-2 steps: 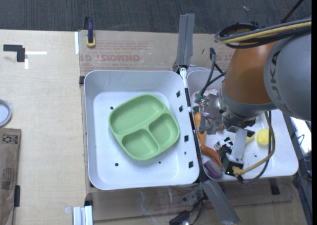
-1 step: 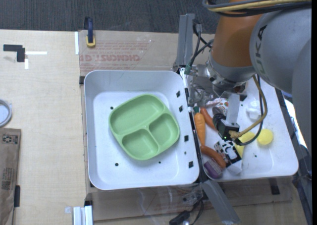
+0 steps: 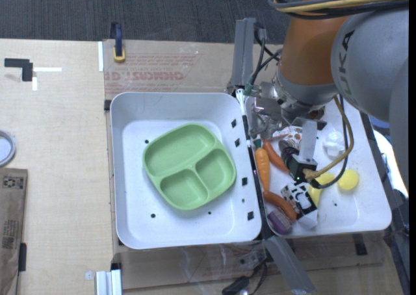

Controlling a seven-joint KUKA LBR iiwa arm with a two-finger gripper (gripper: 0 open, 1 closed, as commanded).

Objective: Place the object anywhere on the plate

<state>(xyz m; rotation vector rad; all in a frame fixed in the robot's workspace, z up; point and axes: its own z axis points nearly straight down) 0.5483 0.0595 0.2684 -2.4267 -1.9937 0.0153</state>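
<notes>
The gripper hangs low over the far left corner of the right bin; whether it is apart or together cannot be told from here. Just beneath it an orange carrot lies along that bin's left edge. A purple toy sits at the near left corner, and a yellow ball lies toward the right edge. The green plate sits in the middle of the left bin.

The plate lies in the middle of the left bin. The right bin stands just beside it on the tabletop. In that bin, a carrot lies along the left wall and a ball near the right side.
</notes>
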